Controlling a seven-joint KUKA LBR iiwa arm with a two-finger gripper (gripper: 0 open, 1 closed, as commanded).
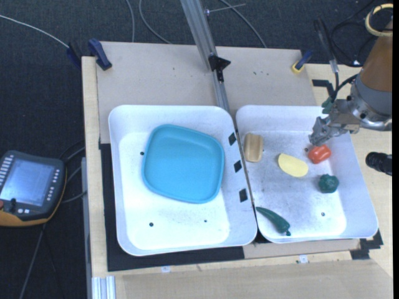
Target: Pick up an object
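At the lower part of the frame we see, in the right bin (355, 220), a dark green pepper (274, 220) lying at the bottom edge, and higher a small green broccoli-like piece (328, 182) and a yellow oval piece (292, 165), while a blue square plate (183, 163) lies in the left bin (124, 223). Farther up, a tan bread-like piece (252, 147) lies at the right bin's left wall, and a small red object (319, 154) lies at the middle right of the frame. The hand (319, 140) is directly over this red object and seems to touch it, but we cannot tell whether it is open or closed.
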